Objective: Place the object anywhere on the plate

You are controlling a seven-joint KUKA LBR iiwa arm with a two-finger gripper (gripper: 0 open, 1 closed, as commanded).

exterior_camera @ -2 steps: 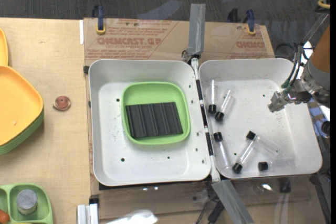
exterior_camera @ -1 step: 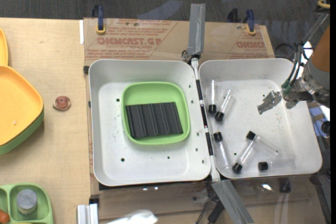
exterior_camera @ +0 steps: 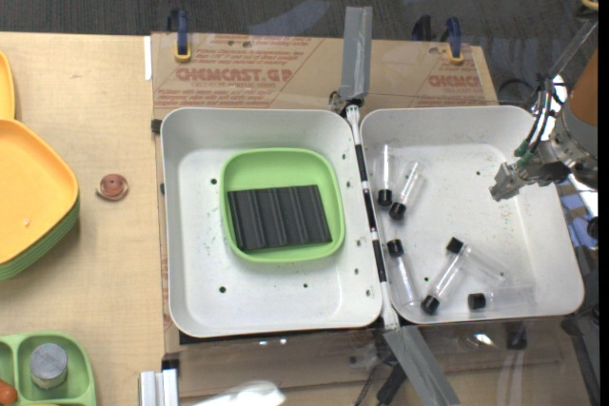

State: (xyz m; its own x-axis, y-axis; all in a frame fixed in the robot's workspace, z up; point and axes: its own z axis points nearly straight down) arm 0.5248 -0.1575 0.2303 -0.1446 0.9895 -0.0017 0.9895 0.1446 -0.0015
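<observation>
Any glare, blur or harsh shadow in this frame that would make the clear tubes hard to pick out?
Camera view: lighting even and soft; the clear tubes read faintly against the right bin, mainly by black caps; the gripper is slightly blurred; the green plate and its dark insert are sharp.

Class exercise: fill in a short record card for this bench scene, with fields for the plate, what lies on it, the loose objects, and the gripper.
Plate: green plate, in the left bin
On the plate: dark ribbed mat
Loose objects: several clear tubes with black caps, scattered in the right bin
Gripper: gripper over the right bin's right side, nothing seen between its fingers
Task state: no tube on the plate yet
</observation>
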